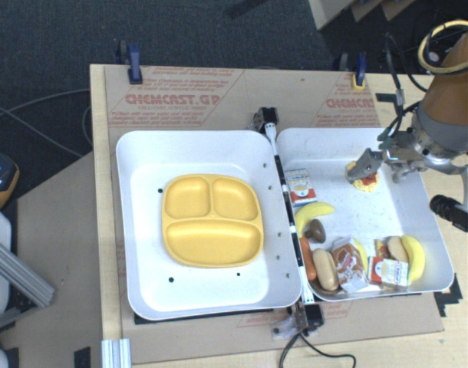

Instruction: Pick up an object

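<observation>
Camera view has the gripper (370, 169) low in the right bin (418, 213), how far open I cannot tell, over a small yellow-red toy (366, 182) directly beneath; closing off-centre could squirt it aside.

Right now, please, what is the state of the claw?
Claw: above a small yellow and red item in the right bin; open or closed cannot be told.

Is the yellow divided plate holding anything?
Empty. All three compartments of the yellow plate show bare; the food items lie in the right bin.
</observation>
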{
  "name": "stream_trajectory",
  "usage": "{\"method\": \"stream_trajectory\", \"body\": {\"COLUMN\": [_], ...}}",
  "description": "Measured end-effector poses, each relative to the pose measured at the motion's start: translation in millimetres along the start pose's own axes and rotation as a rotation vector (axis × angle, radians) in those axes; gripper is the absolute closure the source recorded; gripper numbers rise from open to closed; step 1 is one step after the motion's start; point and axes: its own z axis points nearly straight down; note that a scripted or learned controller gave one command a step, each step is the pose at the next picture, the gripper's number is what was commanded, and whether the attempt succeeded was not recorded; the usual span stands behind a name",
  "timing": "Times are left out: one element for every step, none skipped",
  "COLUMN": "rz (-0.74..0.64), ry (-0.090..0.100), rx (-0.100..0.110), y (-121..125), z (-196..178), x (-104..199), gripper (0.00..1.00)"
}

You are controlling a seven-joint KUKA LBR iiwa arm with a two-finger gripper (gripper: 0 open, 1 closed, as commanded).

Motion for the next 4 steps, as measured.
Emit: {"method": "stream_trajectory", "body": {"rz": [0.004, -0.008, 0.003, -0.001], "ry": [0.001, 0.001, -0.001, 0.008], "rx": [0.010, -0.007, 0.001, -0.002], "y": [24, 101, 77, 53], "z": [125, 120, 120, 119], "x": [-51, 10, -48, -76], "gripper": [0.00, 0.00, 0.00, 0.00]}}
